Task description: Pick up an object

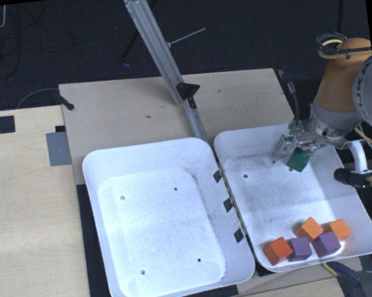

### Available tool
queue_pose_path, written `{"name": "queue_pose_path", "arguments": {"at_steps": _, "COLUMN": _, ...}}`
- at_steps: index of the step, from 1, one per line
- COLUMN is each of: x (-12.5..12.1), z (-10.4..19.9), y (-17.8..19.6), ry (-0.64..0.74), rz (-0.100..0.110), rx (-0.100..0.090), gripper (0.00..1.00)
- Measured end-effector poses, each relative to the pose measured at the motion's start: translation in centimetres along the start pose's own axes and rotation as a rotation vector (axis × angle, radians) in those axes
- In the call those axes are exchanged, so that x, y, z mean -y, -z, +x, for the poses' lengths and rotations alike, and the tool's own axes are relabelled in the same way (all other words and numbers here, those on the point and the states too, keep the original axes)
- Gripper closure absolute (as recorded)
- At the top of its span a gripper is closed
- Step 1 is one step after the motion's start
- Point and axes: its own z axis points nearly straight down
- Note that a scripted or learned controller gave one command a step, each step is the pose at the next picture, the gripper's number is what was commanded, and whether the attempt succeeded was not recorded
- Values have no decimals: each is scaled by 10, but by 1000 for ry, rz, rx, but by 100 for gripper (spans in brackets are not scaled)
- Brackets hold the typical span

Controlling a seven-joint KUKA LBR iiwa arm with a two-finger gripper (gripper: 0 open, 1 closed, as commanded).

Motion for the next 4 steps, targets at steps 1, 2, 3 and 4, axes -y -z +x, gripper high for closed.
{"name": "queue_pose_path", "arguments": {"at_steps": 1, "x": -1, "z": -1, "y": 11, "ry": 0, "rz": -4, "rx": 2, "gripper": 100}}
{"name": "queue_pose_path", "arguments": {"at_steps": 2, "x": -2, "z": -1, "y": 12, "ry": 1, "rz": -5, "rx": 1, "gripper": 0}}
{"name": "queue_pose_path", "arguments": {"at_steps": 3, "x": 23, "z": -5, "y": 1, "ry": 0, "rz": 1, "rx": 1, "gripper": 0}}
{"name": "queue_pose_path", "arguments": {"at_steps": 4, "x": 45, "z": -3, "y": -9, "ry": -1, "rz": 16, "rx": -6, "gripper": 0}}
